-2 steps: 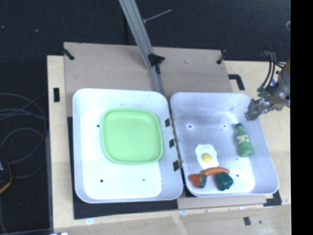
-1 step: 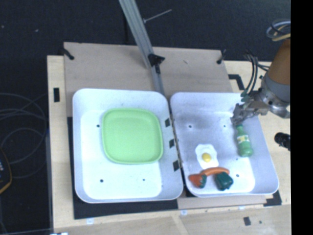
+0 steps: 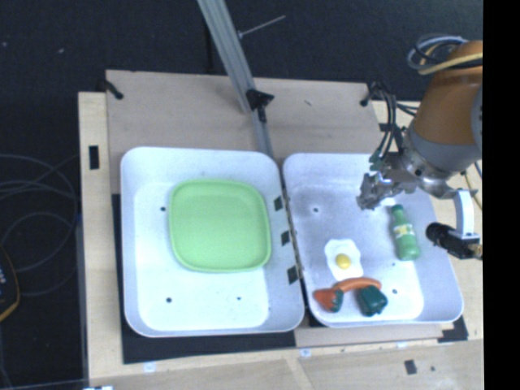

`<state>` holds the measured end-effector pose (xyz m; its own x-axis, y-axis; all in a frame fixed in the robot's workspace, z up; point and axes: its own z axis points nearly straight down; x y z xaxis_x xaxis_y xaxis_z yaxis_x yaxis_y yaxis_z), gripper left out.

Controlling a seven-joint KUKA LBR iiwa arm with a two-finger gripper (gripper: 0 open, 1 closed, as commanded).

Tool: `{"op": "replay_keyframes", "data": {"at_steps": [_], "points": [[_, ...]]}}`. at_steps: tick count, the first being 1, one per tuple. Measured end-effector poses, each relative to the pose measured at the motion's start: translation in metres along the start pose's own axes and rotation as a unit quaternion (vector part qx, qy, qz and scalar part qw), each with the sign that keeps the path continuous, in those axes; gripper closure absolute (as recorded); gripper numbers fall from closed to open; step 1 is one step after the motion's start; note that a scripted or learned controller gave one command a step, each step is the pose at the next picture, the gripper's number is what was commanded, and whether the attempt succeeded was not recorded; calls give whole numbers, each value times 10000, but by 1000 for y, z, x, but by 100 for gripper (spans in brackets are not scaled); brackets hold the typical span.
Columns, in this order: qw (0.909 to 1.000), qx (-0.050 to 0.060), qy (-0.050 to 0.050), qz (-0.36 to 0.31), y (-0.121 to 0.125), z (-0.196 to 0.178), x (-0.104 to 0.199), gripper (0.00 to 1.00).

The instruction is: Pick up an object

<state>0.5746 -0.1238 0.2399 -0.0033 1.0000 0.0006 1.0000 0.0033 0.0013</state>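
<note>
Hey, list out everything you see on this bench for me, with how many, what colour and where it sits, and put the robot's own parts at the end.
bins: 2, white, side by side on the bench
plate: 1, light green, flat in the left-hand bin
bottle: 1, green with a pale label, lying in the right-hand bin near its right side
fried egg toy: 1, white with a yellow yolk, middle of the right-hand bin
sausage toy: 1, orange-red, just below the egg
red piece: 1, red and dark, near corner of the right-hand bin, left of the green piece
dark green piece: 1, dark green, beside the red piece
metal pole: 1, grey, slanting down from the top to the gap between the bins
arm: 1, grey with orange band, at right
gripper: 1, dark, over the right-hand bin, left of the bottle's top
</note>
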Motion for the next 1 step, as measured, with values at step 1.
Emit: {"op": "replay_keyframes", "data": {"at_steps": [1], "points": [[10000,-2,1,1,-21,-6,45,100]]}}
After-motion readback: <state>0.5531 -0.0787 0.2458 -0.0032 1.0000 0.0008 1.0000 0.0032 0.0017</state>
